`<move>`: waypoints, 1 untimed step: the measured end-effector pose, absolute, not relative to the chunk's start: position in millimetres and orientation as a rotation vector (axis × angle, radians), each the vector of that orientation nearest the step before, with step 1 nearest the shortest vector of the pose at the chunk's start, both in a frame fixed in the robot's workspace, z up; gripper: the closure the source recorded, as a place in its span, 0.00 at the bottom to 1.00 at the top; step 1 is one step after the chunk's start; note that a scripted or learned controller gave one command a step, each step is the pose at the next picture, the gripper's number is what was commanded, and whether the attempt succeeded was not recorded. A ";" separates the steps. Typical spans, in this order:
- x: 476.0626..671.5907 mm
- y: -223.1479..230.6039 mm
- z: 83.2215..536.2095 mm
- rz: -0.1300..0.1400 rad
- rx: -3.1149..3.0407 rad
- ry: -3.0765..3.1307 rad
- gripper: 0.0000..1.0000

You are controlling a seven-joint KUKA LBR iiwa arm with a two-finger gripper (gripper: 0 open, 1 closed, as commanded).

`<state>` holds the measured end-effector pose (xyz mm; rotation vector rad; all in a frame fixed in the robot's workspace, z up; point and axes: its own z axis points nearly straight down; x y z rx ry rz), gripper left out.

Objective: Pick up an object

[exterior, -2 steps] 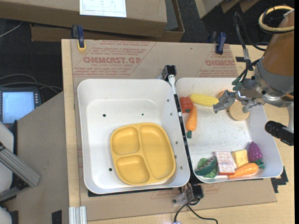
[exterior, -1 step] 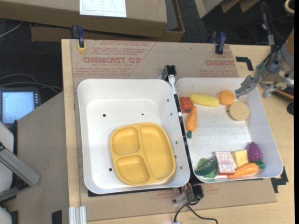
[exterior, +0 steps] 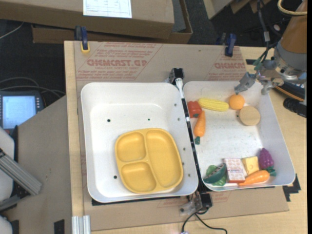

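Right bin (exterior: 273,130) — corn (exterior: 213,104), orange (exterior: 236,102), wooden disc (exterior: 249,116) clustered.

Two white bins (exterior: 97,101) here. In the left one, a yellow tray (exterior: 147,159). Right of that tray: an orange carrot (exterior: 200,125), yellow corn (exterior: 213,104), an orange ball (exterior: 236,102), a tan disc (exterior: 249,116), purple grapes (exterior: 265,157). The bench (exterior: 117,62) is brown with red lettering.
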<state>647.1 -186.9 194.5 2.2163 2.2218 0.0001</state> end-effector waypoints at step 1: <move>566.2 -227.0 170.1 -0.008 2.234 2.219 0.00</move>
